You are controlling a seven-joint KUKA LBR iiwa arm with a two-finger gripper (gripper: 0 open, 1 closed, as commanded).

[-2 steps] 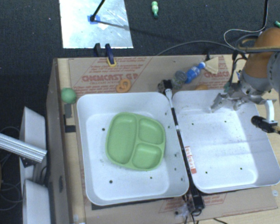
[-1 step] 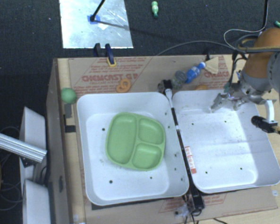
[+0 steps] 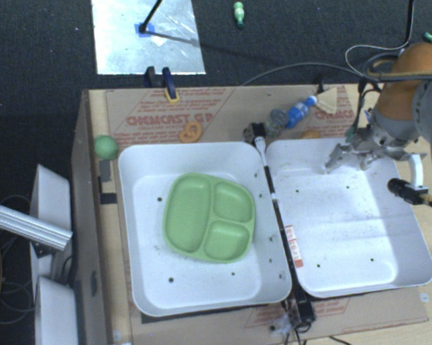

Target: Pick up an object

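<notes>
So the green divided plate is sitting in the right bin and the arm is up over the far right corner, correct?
Not quite. In the camera view the green divided plate lies in the left bin, not the right one. The rest stands: the arm is over the far right corner of the right bin, with the gripper near that bin's far edge.

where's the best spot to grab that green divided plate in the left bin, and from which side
Probably the raised outer rim of the green divided plate, from straight above. It lies flat in the left bin, so only the rim and the ridges between compartments give fingers an edge. The right-hand rim is nearest the claw.
</notes>
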